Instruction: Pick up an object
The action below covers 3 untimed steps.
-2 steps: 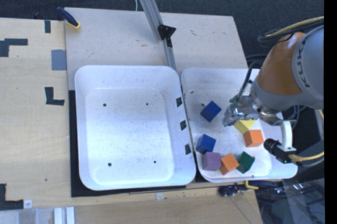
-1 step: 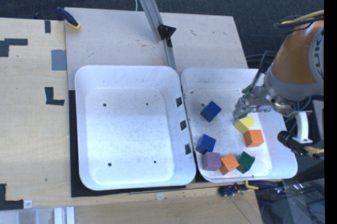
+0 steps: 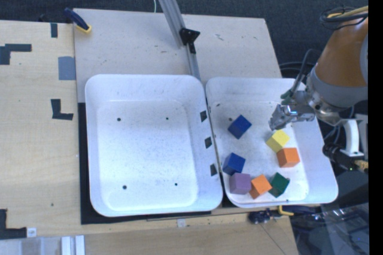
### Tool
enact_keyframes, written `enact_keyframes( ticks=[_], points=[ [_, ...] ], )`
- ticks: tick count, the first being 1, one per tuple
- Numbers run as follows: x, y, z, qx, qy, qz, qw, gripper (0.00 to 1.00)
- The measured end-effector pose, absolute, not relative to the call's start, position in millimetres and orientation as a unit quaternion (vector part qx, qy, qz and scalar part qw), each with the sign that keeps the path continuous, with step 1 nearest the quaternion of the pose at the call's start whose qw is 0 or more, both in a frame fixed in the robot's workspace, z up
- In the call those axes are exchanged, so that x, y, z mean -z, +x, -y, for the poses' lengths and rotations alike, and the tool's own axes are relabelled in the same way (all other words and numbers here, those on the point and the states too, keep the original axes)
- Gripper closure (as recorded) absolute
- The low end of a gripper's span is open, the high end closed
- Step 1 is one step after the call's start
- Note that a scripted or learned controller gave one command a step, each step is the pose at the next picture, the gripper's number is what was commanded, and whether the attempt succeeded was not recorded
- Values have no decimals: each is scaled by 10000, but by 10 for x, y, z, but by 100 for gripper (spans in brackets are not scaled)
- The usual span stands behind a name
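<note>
The right bin (image 3: 251,92) holds several small blocks. A blue cube (image 3: 239,126) lies near its middle and a second blue cube (image 3: 234,163) lower left. A yellow block (image 3: 277,140) and an orange block (image 3: 288,157) sit at the right side. Along the front lie a purple block (image 3: 240,182), a small orange block (image 3: 260,185) and a dark green block (image 3: 278,184). My gripper (image 3: 279,120) hangs over the right part of this bin, just above the yellow block, with nothing seen between its fingers.
The left bin (image 3: 143,98) stands beside the right one. A slanted metal rail (image 3: 170,2) runs from the top down to the bins' shared edge. A blue and yellow tool (image 3: 78,20) lies on the bench at the upper left.
</note>
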<state>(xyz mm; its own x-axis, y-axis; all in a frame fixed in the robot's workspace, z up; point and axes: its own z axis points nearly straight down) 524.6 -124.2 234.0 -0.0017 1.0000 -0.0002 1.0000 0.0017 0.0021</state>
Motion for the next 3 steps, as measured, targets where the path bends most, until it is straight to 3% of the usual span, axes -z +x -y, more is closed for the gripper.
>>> enact_keyframes(
  ticks=[3],
  points=[
    [-2182, 5775, -144, 3, 7048, -7094, -11, 100]
  ],
)
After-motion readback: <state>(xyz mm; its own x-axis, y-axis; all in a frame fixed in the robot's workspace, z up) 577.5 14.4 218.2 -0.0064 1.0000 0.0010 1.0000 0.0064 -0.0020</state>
